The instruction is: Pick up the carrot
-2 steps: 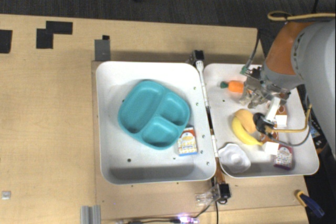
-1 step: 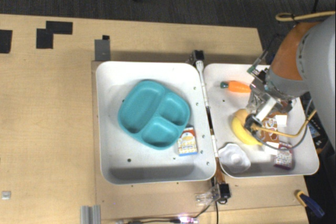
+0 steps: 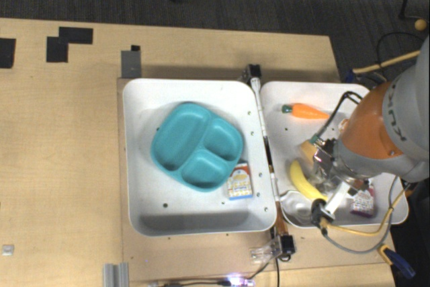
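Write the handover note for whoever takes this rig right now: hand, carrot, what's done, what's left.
Hand: low in the right bin, over its near half, close to the banana. Nothing seen held.
Carrot: lying at the far end of the right bin, apart from the hand, untouched.
Other items: teal divided plate and a small carton in the left bin; a small purple packet sits near the hand.
Done: nothing yet on the carrot.
Left: move the hand to the far end of the bin, grasp the carrot, lift it.
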You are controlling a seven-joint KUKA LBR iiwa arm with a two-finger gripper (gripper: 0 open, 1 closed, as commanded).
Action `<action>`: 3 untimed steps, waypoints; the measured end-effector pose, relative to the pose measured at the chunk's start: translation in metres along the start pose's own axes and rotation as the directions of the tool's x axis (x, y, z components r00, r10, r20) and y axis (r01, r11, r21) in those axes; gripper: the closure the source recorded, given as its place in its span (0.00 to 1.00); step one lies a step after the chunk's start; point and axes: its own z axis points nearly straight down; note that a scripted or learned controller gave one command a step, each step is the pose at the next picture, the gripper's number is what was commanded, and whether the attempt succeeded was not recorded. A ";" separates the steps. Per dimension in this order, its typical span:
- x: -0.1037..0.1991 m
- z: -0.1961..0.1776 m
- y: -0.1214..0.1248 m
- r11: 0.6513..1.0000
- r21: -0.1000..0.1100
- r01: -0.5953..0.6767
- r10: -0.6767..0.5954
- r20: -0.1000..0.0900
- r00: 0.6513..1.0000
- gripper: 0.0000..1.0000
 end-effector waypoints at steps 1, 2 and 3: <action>0.000 0.001 0.000 1.000 0.000 -0.001 0.001 0.000 1.000 0.00; 0.027 0.002 0.055 0.972 0.003 -0.234 0.234 0.004 0.972 0.00; 0.067 0.005 0.123 0.886 0.020 -0.463 0.462 0.030 0.886 0.00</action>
